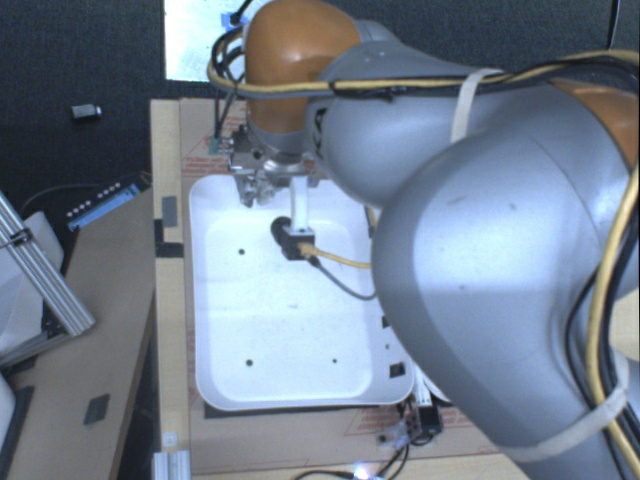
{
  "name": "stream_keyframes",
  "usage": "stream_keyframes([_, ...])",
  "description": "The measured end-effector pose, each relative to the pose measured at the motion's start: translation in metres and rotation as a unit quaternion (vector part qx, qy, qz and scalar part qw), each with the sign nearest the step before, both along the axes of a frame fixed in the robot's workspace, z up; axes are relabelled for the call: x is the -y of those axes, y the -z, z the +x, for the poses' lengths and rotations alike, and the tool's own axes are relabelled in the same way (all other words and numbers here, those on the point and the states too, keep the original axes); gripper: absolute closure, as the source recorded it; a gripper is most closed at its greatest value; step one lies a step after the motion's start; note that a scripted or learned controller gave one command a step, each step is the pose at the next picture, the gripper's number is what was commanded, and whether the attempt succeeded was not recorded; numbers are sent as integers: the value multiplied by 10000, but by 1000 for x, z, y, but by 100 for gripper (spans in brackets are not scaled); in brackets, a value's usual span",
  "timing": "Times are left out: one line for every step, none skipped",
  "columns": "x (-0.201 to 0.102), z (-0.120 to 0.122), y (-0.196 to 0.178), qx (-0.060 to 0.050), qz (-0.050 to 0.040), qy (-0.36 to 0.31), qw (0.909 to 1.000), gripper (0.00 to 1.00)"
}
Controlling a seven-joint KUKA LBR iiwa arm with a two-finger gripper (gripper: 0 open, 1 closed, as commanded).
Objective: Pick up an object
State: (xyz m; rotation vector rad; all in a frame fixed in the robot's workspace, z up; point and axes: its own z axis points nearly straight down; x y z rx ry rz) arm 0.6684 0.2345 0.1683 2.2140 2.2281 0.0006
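**Gripper (256, 186) above the white bin's (270, 338) far-left corner**

We see the metal gripper hanging over the smooth, shallow plastic bin. We cannot tell whether it is clenched or released. The rounded grey arm (500, 228) hides the bin's right side, so we cannot place what it should pick.

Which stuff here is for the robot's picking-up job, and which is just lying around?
For the job:
gripper
white bin under it

Just lying about:
blue strip
metal rail
small grey block
white sheet
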Motion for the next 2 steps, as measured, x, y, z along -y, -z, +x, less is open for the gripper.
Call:
stream_keyframes([0,1,-13,22,2,-15,10000,100])
stream_keyframes([0,0,-14,11,0,0,10000,100])
